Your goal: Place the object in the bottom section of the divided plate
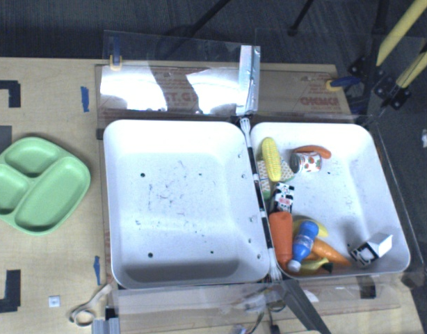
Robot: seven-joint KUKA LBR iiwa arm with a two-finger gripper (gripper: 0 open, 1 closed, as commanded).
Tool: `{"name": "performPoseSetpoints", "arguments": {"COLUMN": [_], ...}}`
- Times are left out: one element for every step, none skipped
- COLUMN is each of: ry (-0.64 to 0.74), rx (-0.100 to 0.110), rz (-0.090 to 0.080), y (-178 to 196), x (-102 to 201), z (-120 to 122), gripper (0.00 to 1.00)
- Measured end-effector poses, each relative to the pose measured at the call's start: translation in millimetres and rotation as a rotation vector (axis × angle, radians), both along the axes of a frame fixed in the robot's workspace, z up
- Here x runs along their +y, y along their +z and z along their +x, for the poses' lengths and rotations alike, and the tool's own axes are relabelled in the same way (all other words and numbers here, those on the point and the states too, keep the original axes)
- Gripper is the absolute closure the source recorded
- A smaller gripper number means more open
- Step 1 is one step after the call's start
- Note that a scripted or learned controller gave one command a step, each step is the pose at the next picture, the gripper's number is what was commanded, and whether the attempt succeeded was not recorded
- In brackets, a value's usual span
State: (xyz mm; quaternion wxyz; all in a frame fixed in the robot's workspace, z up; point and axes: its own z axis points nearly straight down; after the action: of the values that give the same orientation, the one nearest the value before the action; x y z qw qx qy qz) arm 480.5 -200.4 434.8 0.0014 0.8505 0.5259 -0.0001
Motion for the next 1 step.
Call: {"name": "performPoseSetpoints", "arguments": {"ry": [-0.103], "rx": [0.002], "rz": [0.002], "y": [0.0], "x": [10.8], "z": [-0.1], "gripper": [0.0]}}
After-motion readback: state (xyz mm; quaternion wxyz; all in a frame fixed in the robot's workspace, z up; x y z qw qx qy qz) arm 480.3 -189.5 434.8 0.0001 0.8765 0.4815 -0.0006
